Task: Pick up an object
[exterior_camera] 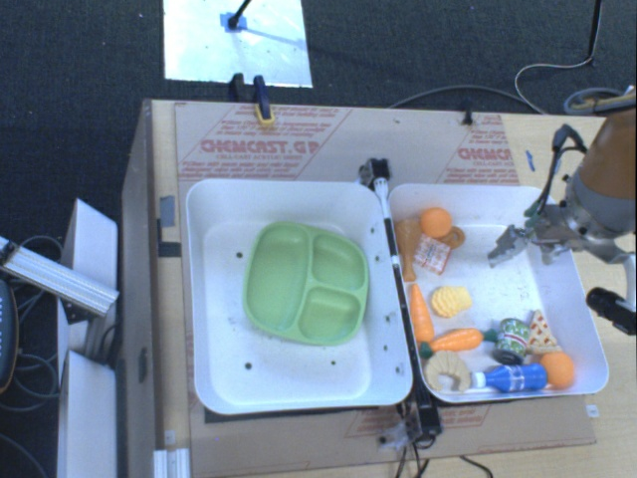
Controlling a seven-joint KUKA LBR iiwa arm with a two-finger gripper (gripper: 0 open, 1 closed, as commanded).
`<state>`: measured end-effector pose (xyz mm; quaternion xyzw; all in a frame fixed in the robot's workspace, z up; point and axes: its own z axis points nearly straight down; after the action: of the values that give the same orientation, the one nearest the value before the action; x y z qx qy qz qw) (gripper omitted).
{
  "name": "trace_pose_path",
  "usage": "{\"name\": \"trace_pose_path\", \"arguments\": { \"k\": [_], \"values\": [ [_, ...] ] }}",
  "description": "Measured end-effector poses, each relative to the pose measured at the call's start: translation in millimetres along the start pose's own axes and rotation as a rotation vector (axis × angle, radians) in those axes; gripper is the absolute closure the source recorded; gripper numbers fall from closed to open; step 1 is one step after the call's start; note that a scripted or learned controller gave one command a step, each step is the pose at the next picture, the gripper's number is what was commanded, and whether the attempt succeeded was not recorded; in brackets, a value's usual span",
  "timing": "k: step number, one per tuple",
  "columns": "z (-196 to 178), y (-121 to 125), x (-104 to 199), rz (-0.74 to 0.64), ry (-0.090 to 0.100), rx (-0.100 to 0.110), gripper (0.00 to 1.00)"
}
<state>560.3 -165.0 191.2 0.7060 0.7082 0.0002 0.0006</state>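
The right bin (582,302) holds several toy foods. Among them are an orange ball (435,222), a red and white packet (431,255), a yellow corn piece (450,301) and two carrots (421,314) (456,341). Along its near side lie a bread roll (448,369), a blue bottle (518,377), a small orange (558,369), a pizza slice (542,334) and a green can (513,335). My gripper (508,247) hangs over the right bin's far right part, right of the packet, and I see nothing held in it.
A green divided plate (306,282) lies in the left bin (214,297). A black and white bar (390,257) runs along the wall between the bins. The grey arm (602,182) enters over the right bin's far right corner. Cables trail on the bench behind.
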Motion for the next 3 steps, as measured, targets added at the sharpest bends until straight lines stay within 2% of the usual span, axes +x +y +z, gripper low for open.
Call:
{"name": "trace_pose_path", "arguments": {
  "k": [1, 2, 3],
  "values": [
    [4, 65, 31, -0.002, 0.001, -0.002, 0.00],
    [65, 109, 57, -0.002, 0.001, 0.000, 0.00],
    [102, 48, 47, 0.001, 0.000, -0.010, 0.00]
  ]
}}
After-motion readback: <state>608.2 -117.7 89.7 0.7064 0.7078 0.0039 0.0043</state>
